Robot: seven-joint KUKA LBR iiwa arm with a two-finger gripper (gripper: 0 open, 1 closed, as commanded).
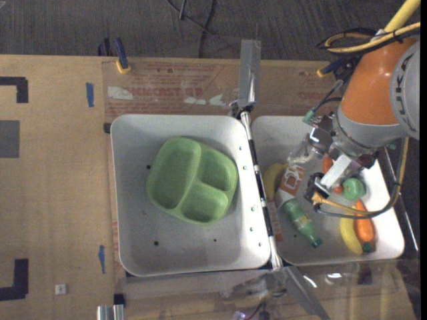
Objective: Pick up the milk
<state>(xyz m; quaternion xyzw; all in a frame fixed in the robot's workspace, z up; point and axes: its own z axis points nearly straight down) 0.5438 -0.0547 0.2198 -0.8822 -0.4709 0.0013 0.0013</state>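
The milk (289, 181) is a white carton with an orange label. It lies in the right bin (280, 133) near the left wall, tilted, between a yellow fruit (272, 176) and a green bottle (301, 223). My gripper (304, 151) hangs over the carton's upper end, at or just above it. The wrist hides the carton's top and the fingertips, so I cannot tell whether they touch the carton.
The left bin (130, 179) holds a green divided plate (193, 180). On the right side of the right bin lie a green apple (353, 189), a carrot (363, 227), a banana (348, 236) and a small red-orange item (326, 165).
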